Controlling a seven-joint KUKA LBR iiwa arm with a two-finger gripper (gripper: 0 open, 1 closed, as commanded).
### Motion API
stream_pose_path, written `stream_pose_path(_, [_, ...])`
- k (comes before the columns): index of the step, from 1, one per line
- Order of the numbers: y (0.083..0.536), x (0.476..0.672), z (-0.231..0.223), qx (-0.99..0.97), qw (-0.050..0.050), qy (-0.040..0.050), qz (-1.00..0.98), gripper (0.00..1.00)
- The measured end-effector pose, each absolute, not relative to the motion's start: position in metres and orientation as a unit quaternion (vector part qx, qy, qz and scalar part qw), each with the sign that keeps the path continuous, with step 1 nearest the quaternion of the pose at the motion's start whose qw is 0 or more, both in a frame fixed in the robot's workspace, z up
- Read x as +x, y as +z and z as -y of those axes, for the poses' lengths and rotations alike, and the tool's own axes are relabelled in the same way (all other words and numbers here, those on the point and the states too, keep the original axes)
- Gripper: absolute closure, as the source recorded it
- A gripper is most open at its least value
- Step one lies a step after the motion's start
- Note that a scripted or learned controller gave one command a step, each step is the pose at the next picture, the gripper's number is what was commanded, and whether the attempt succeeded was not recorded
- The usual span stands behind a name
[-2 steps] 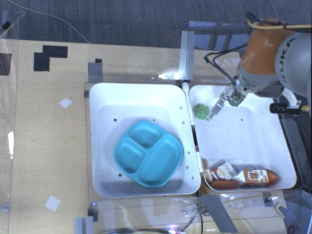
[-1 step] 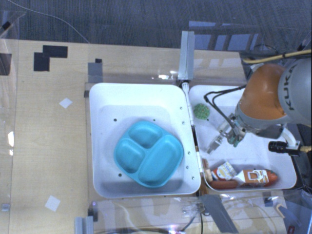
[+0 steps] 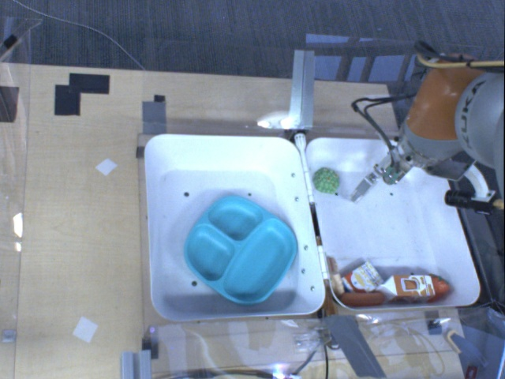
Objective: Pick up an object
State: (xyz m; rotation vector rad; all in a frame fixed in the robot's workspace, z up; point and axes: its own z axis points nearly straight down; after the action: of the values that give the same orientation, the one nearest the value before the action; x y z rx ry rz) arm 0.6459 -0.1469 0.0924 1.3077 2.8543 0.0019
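Note:
A small green knobbly ball (image 3: 326, 180) lies in the right bin near its upper left corner. Along that bin's front wall lie an orange-red bottle with a white label (image 3: 410, 287), a small white packet (image 3: 364, 275) and a reddish sausage-shaped thing (image 3: 359, 297). My gripper (image 3: 372, 178) hangs over the right bin, just right of the green ball, with its fingers pointing down-left. The fingers stand slightly apart and nothing shows between them. The ball sits a short way left of the fingertips, apart from them.
The left bin (image 3: 170, 172) holds a blue divided plate (image 3: 239, 247). A metal post (image 3: 302, 89) stands behind the wall between the bins. The arm's orange band (image 3: 438, 105) and a black cable (image 3: 379, 121) hang over the right bin's (image 3: 418, 227) back right.

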Motion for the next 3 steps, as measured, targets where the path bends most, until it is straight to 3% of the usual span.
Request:
stream_pose_path(1, [0.089,0.58,0.118,0.376,0.005,0.0019,-0.926,0.0])
stream_pose_path(2, [0.087,0.65,0.09,0.349,0.005,0.0023,-0.937,0.0])
stream_pose_path(3, [0.087,0.65,0.09,0.349,0.005,0.0022,-0.937,0.0])
